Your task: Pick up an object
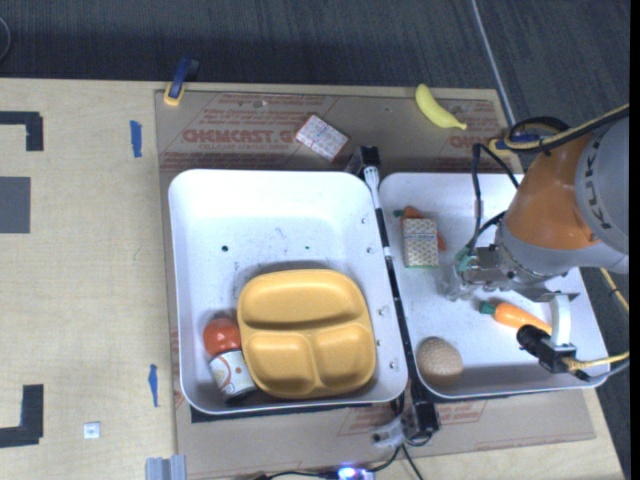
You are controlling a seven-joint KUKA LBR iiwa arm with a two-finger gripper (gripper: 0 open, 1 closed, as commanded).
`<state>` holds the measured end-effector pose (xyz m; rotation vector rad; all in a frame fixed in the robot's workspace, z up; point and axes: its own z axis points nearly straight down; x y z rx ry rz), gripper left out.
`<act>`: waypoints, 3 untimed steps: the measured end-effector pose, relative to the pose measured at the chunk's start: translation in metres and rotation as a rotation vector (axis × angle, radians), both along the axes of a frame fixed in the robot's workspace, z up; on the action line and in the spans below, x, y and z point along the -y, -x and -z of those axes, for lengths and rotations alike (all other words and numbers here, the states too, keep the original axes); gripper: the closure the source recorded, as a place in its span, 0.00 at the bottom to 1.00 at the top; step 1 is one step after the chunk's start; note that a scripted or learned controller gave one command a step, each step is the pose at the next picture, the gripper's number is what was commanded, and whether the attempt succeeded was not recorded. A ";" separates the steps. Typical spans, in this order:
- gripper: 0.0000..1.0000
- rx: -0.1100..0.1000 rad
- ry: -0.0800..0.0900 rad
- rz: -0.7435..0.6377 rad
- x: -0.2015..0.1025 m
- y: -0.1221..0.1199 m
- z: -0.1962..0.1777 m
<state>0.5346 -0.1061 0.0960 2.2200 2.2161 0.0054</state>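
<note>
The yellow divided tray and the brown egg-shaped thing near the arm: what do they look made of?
The yellow divided tray in the left bin looks like moulded plastic: uniform colour, rounded compartments, soft sheen. The brown egg-shaped thing in the right bin looks matte and faintly speckled, possibly foam or soft plastic; the view leaves that open.

Your arm [575,203] cut off at the right edge, its wrist hiding the gripper, yellow tray [305,330] covering part of the can [228,360].
</note>
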 end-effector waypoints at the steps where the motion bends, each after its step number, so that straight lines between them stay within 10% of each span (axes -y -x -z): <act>1: 0.00 0.000 0.000 0.000 0.000 0.000 0.000; 2: 1.00 0.003 0.001 0.000 0.000 -0.001 -0.010; 3: 0.00 0.003 0.001 0.000 0.000 -0.001 -0.010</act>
